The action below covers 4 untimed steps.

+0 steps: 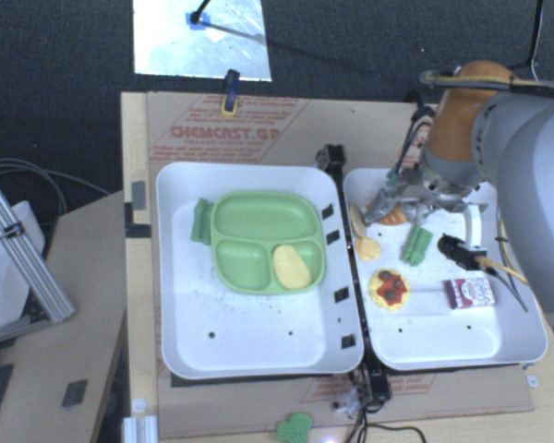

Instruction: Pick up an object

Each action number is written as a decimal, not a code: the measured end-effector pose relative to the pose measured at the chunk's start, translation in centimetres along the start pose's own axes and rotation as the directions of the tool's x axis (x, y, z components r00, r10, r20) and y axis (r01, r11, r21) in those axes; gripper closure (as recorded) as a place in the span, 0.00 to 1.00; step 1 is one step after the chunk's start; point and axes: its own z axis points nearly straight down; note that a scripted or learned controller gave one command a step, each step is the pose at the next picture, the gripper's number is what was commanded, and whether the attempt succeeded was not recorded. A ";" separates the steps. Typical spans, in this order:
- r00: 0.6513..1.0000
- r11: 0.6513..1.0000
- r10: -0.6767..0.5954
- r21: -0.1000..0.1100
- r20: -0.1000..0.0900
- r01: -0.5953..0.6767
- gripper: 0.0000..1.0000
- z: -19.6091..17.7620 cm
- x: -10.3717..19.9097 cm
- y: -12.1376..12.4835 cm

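Note:
The right bin (443, 340) holds a green ridged piece (415, 245), a round pizza toy (389, 289), a small yellow piece (367, 246), a pale piece (355, 215) by the left wall and a red-and-white box (468, 293). My gripper (388, 209) is low over the bin's far left part, directly above an orange piece (396, 218) that it partly hides. I cannot make out anything held in it.
The left bin (194, 340) holds a green divided plate (263, 233) with a yellow lump (293, 267) in one compartment, and a green strip (201, 221) beside it. A green toy (295, 425) lies off the bins at the front. The arm covers the right bin's far right.

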 end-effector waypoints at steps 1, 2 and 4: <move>1.000 0.999 0.003 -0.037 0.005 -0.003 0.00 -2.6 -6.4 -0.5; 1.000 0.999 -0.001 -0.049 0.006 0.002 0.00 -0.8 -1.5 -4.5; 1.000 0.999 -0.008 -0.044 0.000 0.008 1.00 -10.7 3.3 -6.5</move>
